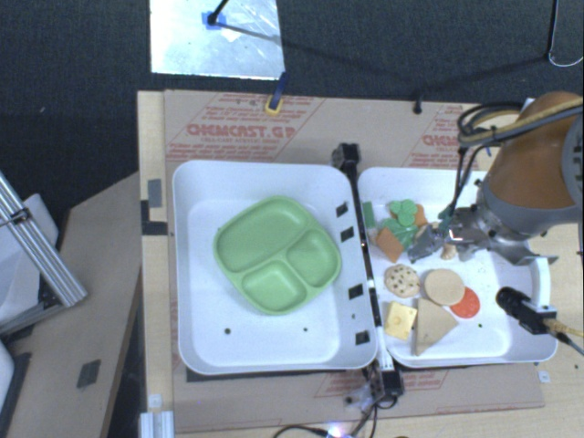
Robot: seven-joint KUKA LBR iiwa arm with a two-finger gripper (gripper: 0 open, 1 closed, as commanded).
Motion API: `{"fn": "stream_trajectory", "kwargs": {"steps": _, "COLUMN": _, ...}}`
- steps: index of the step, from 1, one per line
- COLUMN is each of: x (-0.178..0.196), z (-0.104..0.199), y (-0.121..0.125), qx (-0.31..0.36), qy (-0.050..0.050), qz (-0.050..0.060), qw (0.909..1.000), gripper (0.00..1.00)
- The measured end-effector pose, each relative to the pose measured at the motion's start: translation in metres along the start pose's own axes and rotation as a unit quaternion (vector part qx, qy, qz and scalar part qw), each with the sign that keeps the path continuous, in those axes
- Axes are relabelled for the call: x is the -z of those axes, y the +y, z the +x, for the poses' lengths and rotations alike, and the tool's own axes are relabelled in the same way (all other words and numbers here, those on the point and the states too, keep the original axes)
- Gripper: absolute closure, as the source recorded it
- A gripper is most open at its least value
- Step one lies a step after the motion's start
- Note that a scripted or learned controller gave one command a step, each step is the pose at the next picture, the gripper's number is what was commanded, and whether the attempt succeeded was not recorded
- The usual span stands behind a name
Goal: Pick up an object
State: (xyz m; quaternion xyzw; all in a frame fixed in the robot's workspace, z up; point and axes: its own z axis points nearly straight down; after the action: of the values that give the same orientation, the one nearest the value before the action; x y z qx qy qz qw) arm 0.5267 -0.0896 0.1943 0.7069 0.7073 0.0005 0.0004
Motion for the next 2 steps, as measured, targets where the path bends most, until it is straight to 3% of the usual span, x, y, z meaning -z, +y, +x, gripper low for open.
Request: {"fn": "stream_trajectory", "kwargs": {"steps": 2, "x": -0.113, "z": 0.005, "y": 0.002, "qx": 0.0, "qy": 0.0, "qz": 0.002, "qw": 1.0, "gripper": 0.0}}
